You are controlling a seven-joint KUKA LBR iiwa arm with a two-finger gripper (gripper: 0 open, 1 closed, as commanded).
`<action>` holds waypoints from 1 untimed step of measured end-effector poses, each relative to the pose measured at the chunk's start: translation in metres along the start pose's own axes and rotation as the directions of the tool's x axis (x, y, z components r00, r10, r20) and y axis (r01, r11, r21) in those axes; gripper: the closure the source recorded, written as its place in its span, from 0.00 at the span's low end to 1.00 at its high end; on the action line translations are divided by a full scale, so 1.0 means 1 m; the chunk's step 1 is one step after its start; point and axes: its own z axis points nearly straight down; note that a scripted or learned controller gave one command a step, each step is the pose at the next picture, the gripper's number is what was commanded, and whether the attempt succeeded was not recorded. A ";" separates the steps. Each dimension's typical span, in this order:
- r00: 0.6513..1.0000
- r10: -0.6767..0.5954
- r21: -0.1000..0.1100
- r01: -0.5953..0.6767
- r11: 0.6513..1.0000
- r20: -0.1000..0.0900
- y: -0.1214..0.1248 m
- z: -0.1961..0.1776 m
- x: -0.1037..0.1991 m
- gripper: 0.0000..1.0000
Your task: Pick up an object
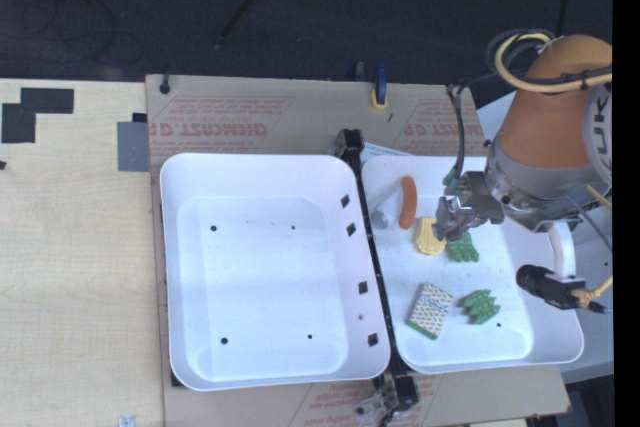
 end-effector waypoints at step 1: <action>1.000 -0.009 -0.018 0.009 1.000 0.001 0.099 -0.079 0.063 1.00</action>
